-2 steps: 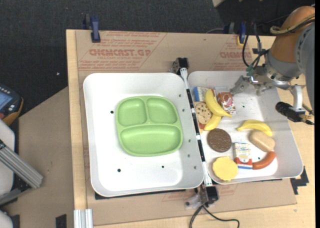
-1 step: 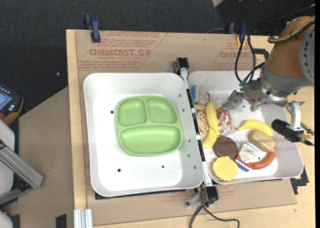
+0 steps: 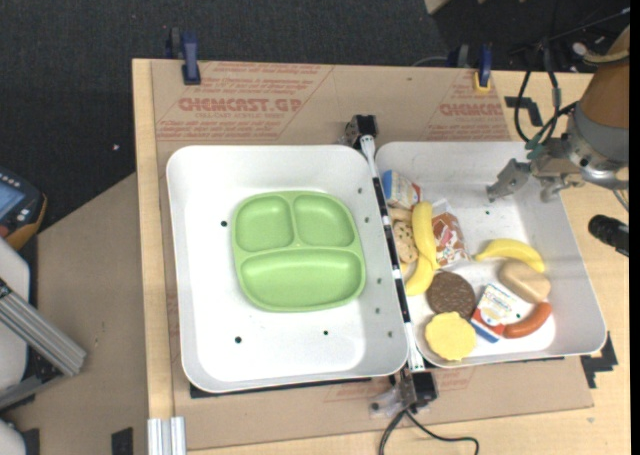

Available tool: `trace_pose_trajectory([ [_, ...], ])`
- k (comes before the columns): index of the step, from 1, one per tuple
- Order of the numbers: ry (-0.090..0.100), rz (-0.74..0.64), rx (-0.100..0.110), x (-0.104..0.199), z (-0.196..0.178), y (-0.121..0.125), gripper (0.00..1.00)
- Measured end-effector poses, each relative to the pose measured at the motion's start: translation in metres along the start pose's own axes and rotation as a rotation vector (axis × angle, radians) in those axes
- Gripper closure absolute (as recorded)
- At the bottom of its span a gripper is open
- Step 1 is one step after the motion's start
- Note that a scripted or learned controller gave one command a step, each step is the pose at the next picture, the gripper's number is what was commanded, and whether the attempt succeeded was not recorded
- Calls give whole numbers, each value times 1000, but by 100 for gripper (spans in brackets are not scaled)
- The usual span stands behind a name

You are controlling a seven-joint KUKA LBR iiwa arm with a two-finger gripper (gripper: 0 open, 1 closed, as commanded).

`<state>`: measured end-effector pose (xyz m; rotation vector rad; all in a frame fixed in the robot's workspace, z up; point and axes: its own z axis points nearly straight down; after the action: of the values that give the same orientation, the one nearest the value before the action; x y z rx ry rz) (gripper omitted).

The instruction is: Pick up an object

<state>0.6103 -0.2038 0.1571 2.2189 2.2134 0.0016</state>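
Gripper (image 3: 528,181): fingers spread, nothing between them, over the right bin's (image 3: 572,243) far right part.
Objects: banana (image 3: 421,248), cookie (image 3: 452,294), sausage (image 3: 527,321) in right bin.
Left bin (image 3: 200,243): green tray (image 3: 297,250).

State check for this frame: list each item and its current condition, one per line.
claw: open, above the right bin's back end, holding nothing
green divided plate: flat in the left bin, compartments bare
long banana: lying along the right bin's left wall
short banana: lying among the toy food
right bin: toy food piled at its front
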Motion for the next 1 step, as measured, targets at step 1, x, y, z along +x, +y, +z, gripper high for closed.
trace_pose_trajectory([
  [1, 10, -1, 17, 61, 63, -137, 0],
])
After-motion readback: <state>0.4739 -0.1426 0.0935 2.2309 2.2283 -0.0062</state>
